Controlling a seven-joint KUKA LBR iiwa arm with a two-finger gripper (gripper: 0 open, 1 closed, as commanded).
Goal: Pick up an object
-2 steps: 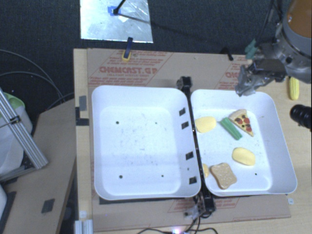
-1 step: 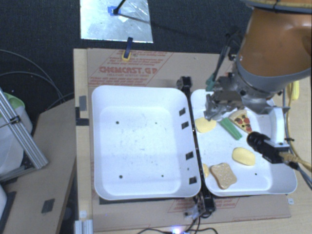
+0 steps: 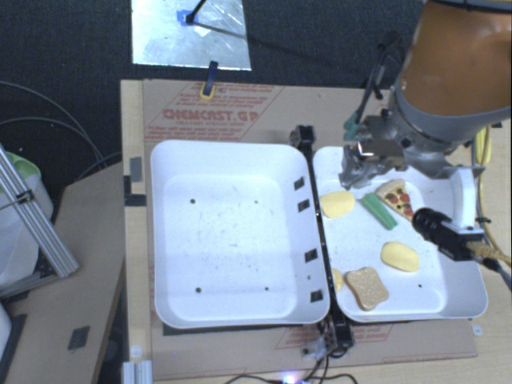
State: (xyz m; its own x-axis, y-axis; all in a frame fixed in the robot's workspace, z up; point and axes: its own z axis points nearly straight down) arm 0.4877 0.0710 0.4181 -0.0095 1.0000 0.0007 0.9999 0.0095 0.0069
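Jaws poised over the right bin's far corner

Gripper (image 3: 358, 170) hangs low over the far left part of the right bin (image 3: 464, 294), just beyond the yellow lemon-shaped piece (image 3: 337, 205). From my seat I cannot tell whether the jaws are released or clenched; the wrist and the arm's orange band (image 3: 460, 34) crowd that spot, and I see nothing between the jaws.

Candidates all lie in the right bin: the yellow piece by the dividing wall, a green stick (image 3: 378, 211) just beside it, a pizza slice (image 3: 395, 196) touching or nearly touching the stick's far end, a second yellow piece (image 3: 399, 256) nearer the middle, and a toast slice (image 3: 367, 287) toward the near edge. The left bin (image 3: 168, 294) offers nothing to grasp.

My judgement: the step in hand is the descent onto a target. The yellow piece nearest the jaws looks the best bet, since it sits a little apart from the stick. I would centre over its middle, keep clear of the bin wall and the black clips on the divider, and close across its narrow side. It looks rounded and smooth, so an off-centre pinch could squirt it sideways. I would lift only once it plainly sits between the jaws.

Red print on the cardboard (image 3: 212, 114) under the bins reads roughly "CHEMCAST GP"; more red print shows at the near edge, too small for me to read
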